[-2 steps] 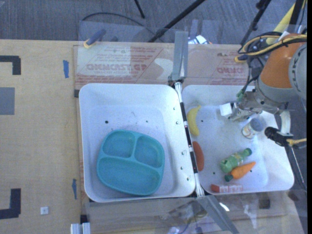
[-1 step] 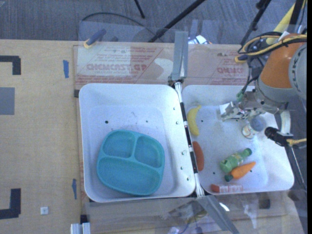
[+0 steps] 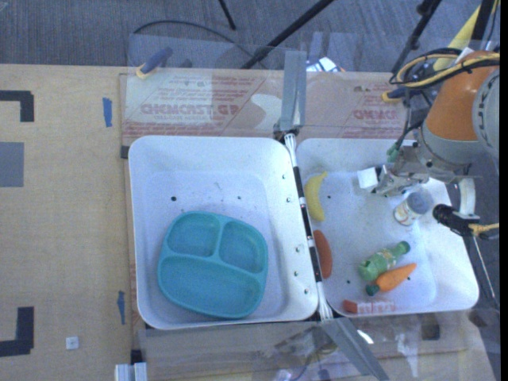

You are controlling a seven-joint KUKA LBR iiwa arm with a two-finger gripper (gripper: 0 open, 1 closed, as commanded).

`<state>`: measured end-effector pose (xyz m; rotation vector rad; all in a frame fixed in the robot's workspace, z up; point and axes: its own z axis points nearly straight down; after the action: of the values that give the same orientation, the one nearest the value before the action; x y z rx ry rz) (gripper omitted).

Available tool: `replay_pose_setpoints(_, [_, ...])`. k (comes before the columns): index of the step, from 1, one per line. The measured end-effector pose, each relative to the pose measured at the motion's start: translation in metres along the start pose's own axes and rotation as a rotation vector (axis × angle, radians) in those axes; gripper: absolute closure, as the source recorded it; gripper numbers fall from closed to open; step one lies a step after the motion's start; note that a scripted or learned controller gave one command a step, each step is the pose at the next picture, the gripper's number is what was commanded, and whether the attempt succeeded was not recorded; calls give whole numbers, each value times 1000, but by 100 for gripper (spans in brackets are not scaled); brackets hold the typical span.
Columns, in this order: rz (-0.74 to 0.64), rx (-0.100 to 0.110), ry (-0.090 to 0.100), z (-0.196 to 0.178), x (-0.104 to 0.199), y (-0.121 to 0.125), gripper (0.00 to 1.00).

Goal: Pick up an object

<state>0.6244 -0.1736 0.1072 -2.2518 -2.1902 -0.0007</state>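
My gripper (image 3: pixel 390 182) hangs over the back of the right bin (image 3: pixel 456 292), under the grey wrist with its orange band. A small white object (image 3: pixel 367 178) lies just to its left, and a round grey-and-tan object (image 3: pixel 413 207) sits just in front of it to the right. Nothing can be made out held in the gripper. Also in this bin are a yellow banana (image 3: pixel 316 195) near the left wall, a red sausage (image 3: pixel 322 253) below it, a green bottle (image 3: pixel 381 261), an orange carrot (image 3: pixel 394 277) and a small red piece (image 3: pixel 350 305).
The left bin (image 3: pixel 151 165) holds a teal divided plate (image 3: pixel 213 264). A ridge (image 3: pixel 305 228) where the two bin walls meet separates the bins. Black cables and a hose (image 3: pixel 456 219) hang beside the arm on the right.
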Motion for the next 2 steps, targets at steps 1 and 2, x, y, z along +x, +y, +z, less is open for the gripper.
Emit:
replay_pose_setpoints(1, [0, 0, 0, 0, 0, 0, 0])
replay_pose_setpoints(2, [0, 0, 0, -7, 0, 1, 100])
